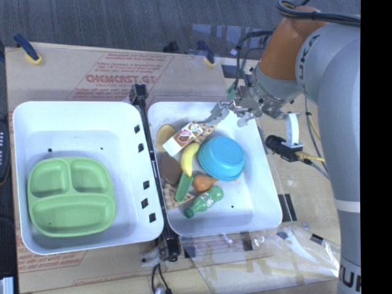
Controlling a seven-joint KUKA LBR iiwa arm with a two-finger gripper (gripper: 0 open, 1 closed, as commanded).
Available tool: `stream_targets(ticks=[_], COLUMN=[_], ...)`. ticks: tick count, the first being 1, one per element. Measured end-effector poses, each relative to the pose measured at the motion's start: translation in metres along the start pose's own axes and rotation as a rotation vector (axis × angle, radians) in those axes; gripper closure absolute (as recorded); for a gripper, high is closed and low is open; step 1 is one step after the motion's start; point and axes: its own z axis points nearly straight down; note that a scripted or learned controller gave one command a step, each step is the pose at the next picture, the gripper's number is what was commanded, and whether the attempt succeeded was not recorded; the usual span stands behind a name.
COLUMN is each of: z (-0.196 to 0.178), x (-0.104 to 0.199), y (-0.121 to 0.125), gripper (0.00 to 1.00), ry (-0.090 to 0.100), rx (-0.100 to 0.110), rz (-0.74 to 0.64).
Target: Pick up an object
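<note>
Fingers (216, 113) are standing apart, nothing showing between them; the gripper (231, 115) is hanging over the far edge of the right bin (269, 208), just above its rim and close to the top of the pile. The grey arm (331, 103) is reaching in from the right, crowding that bin's far right corner. Open floor in this bin is lying along the near and right walls; the left side is packed. A blue bowl (222, 158) is sitting near the middle, nearest the gripper. A banana (190, 158) is leaning against its left edge, with a small printed carton (184, 138) resting above it and touching it. An orange piece (203, 181) is lying just below the bowl, a green bottle (205, 202) is lying on its side beneath that, towards the near wall. The left bin (24, 112) is touching the right one along a shared edge and is holding a green divided plate (71, 196) in its near half; its far half is lying bare. Both bins are resting on a printed board (116, 72).
</note>
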Motion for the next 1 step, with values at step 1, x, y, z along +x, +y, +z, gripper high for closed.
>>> stream_targets(ticks=[1], z=[0.0940], x=[0.0357], y=[-0.0084], gripper=[0.00], ry=[-0.008], rx=[-0.028], rz=[-0.062])
